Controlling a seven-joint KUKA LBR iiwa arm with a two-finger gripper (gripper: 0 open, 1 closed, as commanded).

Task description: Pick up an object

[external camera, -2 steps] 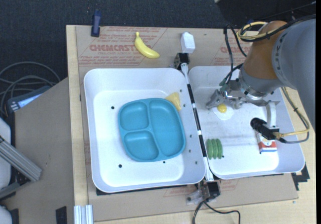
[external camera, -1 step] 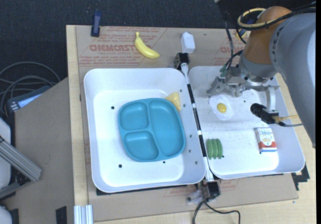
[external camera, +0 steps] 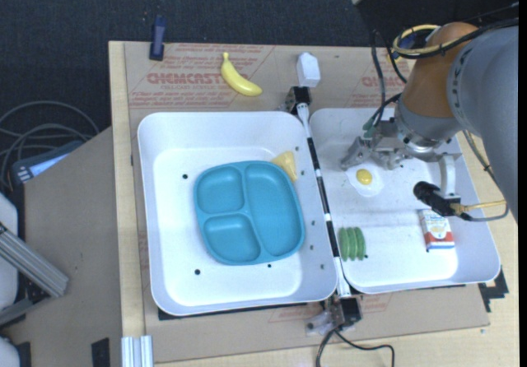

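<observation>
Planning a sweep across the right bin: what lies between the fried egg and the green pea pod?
Bare white bin floor in the camera view: nothing lies between the fried-egg toy and the ridged green pea pod.

One overhead camera looks slantwise onto both bins.

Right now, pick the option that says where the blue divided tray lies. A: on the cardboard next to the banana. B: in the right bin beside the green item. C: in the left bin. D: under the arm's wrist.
C: the blue divided tray lies flat inside the left bin, while the green item sits in the right bin and the banana on the cardboard.
</observation>
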